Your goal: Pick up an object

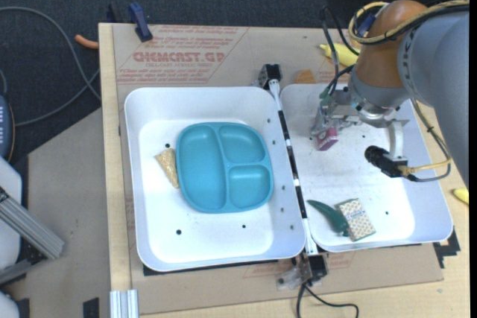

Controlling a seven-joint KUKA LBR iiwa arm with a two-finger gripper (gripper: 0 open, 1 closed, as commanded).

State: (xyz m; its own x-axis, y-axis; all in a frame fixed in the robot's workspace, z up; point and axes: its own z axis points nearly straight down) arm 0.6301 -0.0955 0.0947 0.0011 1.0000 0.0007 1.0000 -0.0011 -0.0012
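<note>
Over rt bin point(436, 223): claw point(328, 132) at small pink obj point(326, 138) (grip unclear).

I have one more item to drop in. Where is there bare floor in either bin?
Left bin: the strip under the blue tray. Right bin: floor between the gripper and the sponge. Crowded: right bin's top.

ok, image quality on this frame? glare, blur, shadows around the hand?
Camera view: lighting even and soft, white bins bright with little surface detail. The hand and the small pink thing at it are too small to resolve. The blue tray is sharp, with faint shadows.
</note>
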